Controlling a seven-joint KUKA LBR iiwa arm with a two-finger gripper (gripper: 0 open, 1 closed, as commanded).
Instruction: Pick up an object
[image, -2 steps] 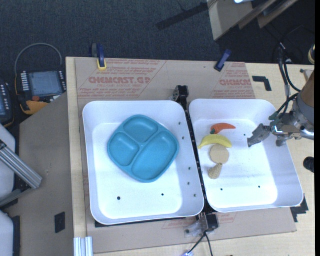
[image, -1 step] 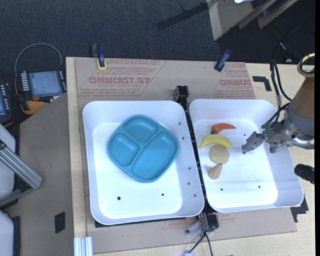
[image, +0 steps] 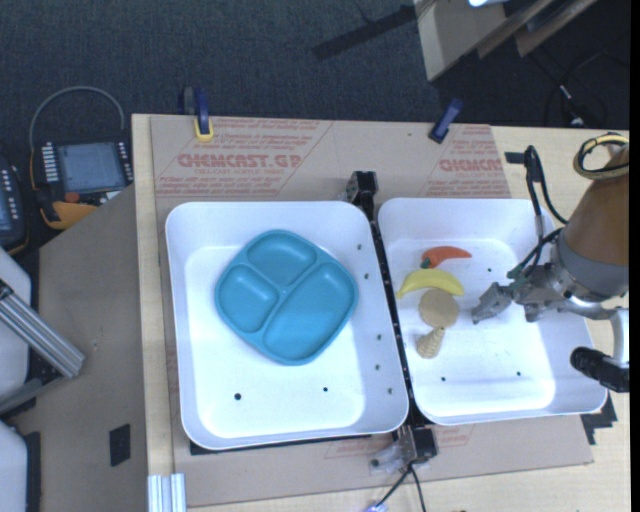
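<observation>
1. Three small toy foods lie just ahead of the end effector (image: 490, 303), all in the right bin (image: 520, 395), and we take any one of them as the thing to pick up. We cannot tell whether the end effector is spread or closed; nothing shows in it.
2. Nearest its tip is the tan mushroom-shaped piece (image: 435, 322), a rounded cap with a stubby stem below. We judge it light, stiff and smooth, likely hard plastic. Its long axis runs cap to stem, the stem pointing toward the bin's near wall and slightly away from the tip. The cap looks too round to pinch well, so we would close across the narrower stem.
3. Just past it, touching the cap's upper edge as far as we can see, lies the yellow banana (image: 432, 284). It looks light, rigid and slippery. Its long axis lies roughly along the tip's line of reach, the ends curving downward; we would pinch across the middle.
4. Beyond the banana sits the orange carrot-like piece (image: 447, 255) with a green end. It lies nearly parallel to the banana, green end pointing away from the tip.
5. Farthest off, in the left bin (image: 200, 400) across the divider, rests the blue divided plate (image: 287, 295), wide and awkward to pinch.
</observation>
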